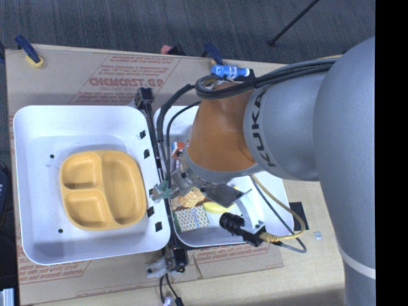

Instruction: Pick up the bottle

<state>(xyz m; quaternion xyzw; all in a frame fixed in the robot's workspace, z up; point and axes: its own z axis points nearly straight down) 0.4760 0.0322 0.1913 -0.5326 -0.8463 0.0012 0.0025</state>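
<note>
Grey carpet (pixel 95 11) filled the room around the counter (pixel 108 75), whose top was brown cardboard printed with red lettering, held by blue clamps (pixel 29 51) at its far edge. A thin dark pole (pixel 299 14) slanted across the floor at the upper right. We saw the grey arm (pixel 319 126) with its orange band (pixel 220 132) reaching in from the right and covering most of the right bin (pixel 210 234). The left bin (pixel 38 126), white and shallow, held a yellow divided tray (pixel 102 189) lying flat near its middle. In the right bin's near part, below the wrist, lay a checked packet (pixel 191 218), a yellow item (pixel 217 206) just beside it, and an orange-brown piece (pixel 187 199) touching the packet's far side. The gripper (pixel 185 187) hung low over these things; we could not tell whether its fingers stood apart or together. We could not make out the bottle among the things under the arm.
</note>
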